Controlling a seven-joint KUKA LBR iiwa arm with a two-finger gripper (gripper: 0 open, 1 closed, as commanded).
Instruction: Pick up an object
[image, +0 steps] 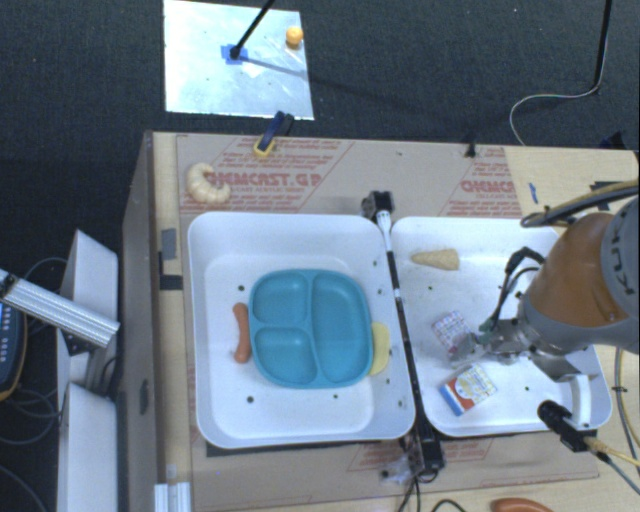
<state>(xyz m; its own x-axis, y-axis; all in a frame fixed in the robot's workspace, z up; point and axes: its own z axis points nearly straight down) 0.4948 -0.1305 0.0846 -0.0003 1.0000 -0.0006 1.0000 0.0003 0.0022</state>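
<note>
Left bin (215, 300): mostly taken up by the blue divided plate (308, 328); a sausage (241, 333) lies just beside its left rim, a yellow piece (381, 347) at its right rim.
Left bin margins: open floor along the far and near walls.
Right bin (420, 400): a pale wedge (436, 260) near the far wall; a clear packet (451, 328) and a small carton (468, 389) crowd the middle.
Right bin's far-right corner: bare floor.
Arm (578, 290): overhangs the right bin's right side.

bins (300, 232): smooth white plastic | tray (310, 328): glossy blue plastic
</note>
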